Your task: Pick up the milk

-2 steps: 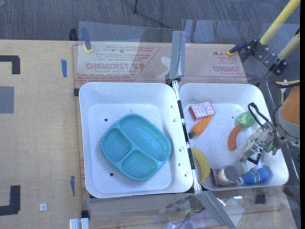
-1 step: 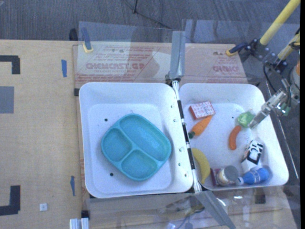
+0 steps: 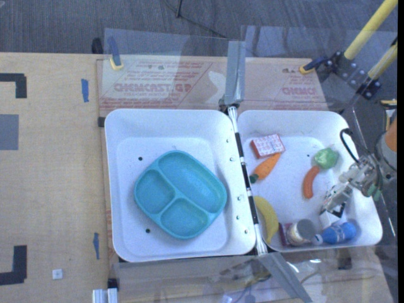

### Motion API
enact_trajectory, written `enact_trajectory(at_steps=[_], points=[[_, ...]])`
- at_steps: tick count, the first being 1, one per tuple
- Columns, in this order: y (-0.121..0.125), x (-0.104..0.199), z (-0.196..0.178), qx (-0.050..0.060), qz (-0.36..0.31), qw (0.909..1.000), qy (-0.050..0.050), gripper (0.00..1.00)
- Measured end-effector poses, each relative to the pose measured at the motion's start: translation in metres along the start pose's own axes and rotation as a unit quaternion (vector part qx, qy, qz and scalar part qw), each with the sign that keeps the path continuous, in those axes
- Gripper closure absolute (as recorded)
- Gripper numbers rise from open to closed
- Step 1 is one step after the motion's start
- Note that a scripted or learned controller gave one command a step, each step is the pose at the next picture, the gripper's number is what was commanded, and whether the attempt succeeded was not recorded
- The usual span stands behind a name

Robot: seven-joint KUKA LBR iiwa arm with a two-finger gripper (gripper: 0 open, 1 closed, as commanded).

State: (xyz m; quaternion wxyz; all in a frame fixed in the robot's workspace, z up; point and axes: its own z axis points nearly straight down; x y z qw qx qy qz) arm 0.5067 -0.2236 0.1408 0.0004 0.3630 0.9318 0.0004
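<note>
A small red and white carton (image 3: 267,146), which I take for the milk, lies flat in the right bin (image 3: 297,122) near its back left corner. My gripper (image 3: 336,201) hangs over the right side of this bin, well to the right of the carton and nearer the front. It is just above a blue bottle (image 3: 339,233) and nothing shows in its grasp.
The right bin also holds a carrot (image 3: 266,168), an orange piece (image 3: 308,182), a green item (image 3: 326,158), a banana (image 3: 267,218) and a can (image 3: 297,232). A blue divided plate (image 3: 180,194) lies in the left bin (image 3: 126,131).
</note>
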Motion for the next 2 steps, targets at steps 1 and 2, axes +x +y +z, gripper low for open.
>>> enact_trajectory(at_steps=[1, 2], points=[[0.021, 0.055, -0.026, 0.001, 0.046, 0.9989, 0.001, 0.00], [-0.014, 0.023, -0.024, 0.000, 0.063, 0.9980, -0.001, 0.00]])
